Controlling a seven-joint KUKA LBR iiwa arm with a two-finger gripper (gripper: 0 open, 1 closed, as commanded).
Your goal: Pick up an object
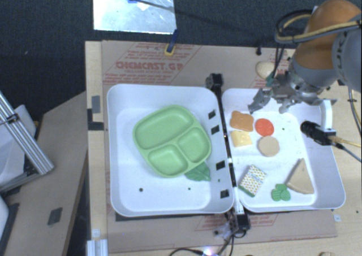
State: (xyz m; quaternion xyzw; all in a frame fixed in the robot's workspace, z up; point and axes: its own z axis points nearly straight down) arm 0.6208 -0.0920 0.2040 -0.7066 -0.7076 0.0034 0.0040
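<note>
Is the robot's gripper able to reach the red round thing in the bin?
Probably yes. The gripper hangs over the back of the right bin, and the red round piece lies just in front of it with nothing on top. The orange toast piece sits close beside it.

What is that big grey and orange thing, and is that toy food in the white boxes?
That is a robot arm, seen by a camera looking down from above. Its hand hovers over the right bin's back edge, with nothing seen between its fingers. The right bin holds pretend food: an orange toast piece, a red round slice, a yellow cheese square, a tan round cookie, a wedge slice, a small patterned packet and a green leafy bit. The left bin holds a green divided tray.
</note>
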